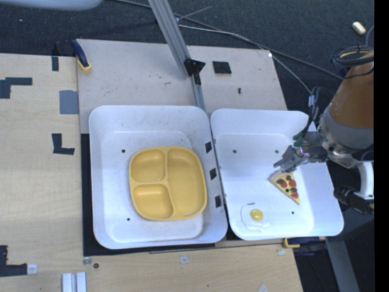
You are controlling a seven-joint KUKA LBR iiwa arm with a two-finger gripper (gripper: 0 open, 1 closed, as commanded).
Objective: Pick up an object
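Just below-left of the hand, w/ its upper tip right at the fingertips, a toy pizza slice is lying flat in the right bin, pointing toward the bin's lower right. Hand is hanging low over the slice, fingers looking spread a bit, nothing gripped btwn them; contact w/ the slice can't be told. Toy fried egg is sitting near the bin's front edge, apart from the slice. Left bin is holding a yellow divided plate. Both bins are sitting on the table.
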